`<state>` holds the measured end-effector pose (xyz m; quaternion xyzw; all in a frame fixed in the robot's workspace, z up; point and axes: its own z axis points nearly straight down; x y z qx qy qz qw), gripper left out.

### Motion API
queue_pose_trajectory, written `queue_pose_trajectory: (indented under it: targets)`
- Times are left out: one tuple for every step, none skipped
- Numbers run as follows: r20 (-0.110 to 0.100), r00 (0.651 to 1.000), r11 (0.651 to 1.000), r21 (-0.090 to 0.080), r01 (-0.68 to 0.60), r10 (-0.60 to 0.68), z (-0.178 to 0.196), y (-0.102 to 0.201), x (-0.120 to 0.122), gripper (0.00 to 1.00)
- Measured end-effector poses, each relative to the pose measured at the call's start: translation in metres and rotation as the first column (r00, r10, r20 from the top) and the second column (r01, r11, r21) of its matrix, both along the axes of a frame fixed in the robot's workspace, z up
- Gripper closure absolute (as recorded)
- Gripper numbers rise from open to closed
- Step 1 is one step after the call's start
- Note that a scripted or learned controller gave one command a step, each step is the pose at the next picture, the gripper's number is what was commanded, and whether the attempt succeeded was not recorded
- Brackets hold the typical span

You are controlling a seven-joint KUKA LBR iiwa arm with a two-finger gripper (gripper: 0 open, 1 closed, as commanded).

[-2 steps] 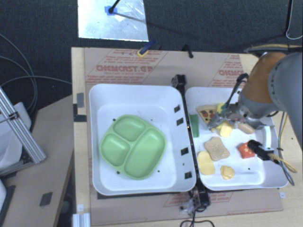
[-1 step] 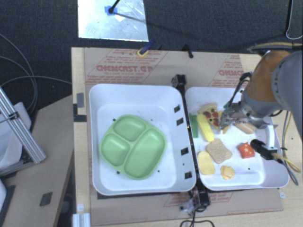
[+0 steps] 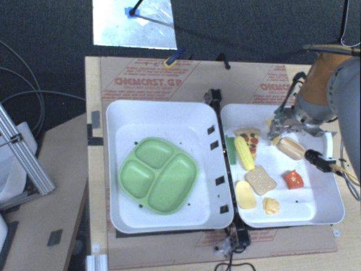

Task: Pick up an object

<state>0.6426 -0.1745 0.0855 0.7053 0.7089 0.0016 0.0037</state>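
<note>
White plastic forms the two bins on the bench. The left bin (image 3: 121,151) bears a green plate (image 3: 158,174) with three compartments, lying near its middle. The right bin (image 3: 327,205) bears toy food: a corn cob (image 3: 244,152) stands lengthwise near the left wall, with a pizza slice (image 3: 250,135) just beside its upper end. A slice of bread (image 3: 260,180) lies below the corn, a pale yellow piece (image 3: 245,195) just left and below it, and a small yellow lump (image 3: 271,206) nearer the front wall. A red piece (image 3: 293,179) lies right of the bread. A hot dog (image 3: 291,148) lies tilted near the far right.

The arm (image 3: 335,89) reaches in from the right, and its gripper (image 3: 280,126) hangs low over the far part of the right bin, between the pizza slice and the hot dog. Whether the pincer is open or closed cannot be told, and nothing is seen between its tips. A brown board (image 3: 152,81) lies under both bins.
</note>
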Motion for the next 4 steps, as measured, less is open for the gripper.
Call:
queue_pose_trajectory:
  targets:
    - [-0.005,1.0,1.0,0.004,-0.004,0.004,0.0,0.062,-0.011,1.0]
    - [-0.004,1.0,1.0,0.003,0.005,-0.005,0.001,0.079,-0.088,1.0]
    - [-0.003,1.0,1.0,-0.001,0.005,-0.005,0.0,0.077,-0.086,0.0]
    - [-0.005,1.0,1.0,0.001,0.006,-0.006,-0.001,0.055,-0.091,0.0]
